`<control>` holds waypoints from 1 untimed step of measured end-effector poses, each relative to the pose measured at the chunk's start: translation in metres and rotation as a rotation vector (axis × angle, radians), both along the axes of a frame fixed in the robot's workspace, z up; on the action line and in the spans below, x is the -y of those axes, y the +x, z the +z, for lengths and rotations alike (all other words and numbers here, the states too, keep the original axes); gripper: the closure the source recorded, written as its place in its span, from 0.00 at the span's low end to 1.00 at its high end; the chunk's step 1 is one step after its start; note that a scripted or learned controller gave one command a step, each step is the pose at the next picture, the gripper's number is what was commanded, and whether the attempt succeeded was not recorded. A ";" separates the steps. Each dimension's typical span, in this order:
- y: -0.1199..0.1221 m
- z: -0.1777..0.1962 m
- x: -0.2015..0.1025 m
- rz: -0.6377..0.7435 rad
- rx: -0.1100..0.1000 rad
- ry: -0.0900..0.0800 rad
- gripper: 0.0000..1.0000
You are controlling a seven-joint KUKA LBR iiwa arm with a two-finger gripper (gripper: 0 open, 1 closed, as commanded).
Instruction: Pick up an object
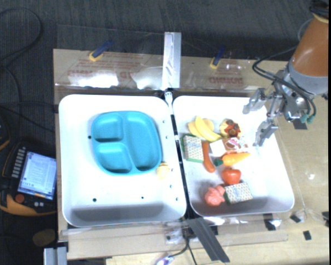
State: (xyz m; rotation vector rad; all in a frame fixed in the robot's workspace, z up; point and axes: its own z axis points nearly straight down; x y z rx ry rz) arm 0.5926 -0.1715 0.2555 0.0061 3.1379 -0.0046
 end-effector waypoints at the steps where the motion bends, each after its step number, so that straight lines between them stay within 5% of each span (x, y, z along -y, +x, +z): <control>1: 0.001 0.011 0.000 0.000 0.004 -0.004 1.00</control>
